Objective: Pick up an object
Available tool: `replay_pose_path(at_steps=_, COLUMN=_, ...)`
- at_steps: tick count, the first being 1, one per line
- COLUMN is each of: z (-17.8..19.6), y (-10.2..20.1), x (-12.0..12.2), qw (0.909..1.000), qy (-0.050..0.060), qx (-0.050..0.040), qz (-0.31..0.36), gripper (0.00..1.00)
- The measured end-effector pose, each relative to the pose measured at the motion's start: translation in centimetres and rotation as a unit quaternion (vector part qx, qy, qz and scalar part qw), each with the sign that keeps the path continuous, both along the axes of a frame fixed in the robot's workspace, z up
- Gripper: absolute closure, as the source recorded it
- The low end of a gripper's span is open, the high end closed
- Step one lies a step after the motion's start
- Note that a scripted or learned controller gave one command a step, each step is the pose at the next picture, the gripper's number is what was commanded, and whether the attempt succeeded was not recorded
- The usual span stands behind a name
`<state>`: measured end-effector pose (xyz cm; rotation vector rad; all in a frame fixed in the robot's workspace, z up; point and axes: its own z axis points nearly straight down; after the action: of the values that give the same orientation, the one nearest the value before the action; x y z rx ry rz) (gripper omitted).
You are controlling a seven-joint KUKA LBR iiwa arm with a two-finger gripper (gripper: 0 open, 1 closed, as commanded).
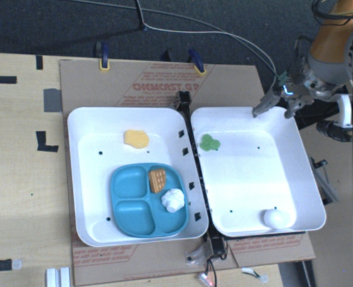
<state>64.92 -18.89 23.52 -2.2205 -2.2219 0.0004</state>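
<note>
A white ball (277, 218) sits in the right bin's (302, 160) near right corner, a green piece (209, 142) near its far left corner. The gripper (274, 107) hovers over the far right corner, fingers apart and empty; the green piece lies leftward along the far edge.

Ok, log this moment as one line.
end effector: open, over right bin far corner, holding nothing | green object: right bin | white ball: right bin | blue tray: left bin

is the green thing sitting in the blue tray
No, the green thing lies on the bare floor of the right bin, while the blue tray sits in the left bin.
</note>
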Motion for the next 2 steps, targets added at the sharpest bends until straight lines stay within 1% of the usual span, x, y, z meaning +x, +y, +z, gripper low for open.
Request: replay_pose_path(at_steps=2, z=0.00, y=0.00, x=0.00, qw=1.0000, qy=0.000, qx=0.0000, qz=0.000, gripper=0.00)
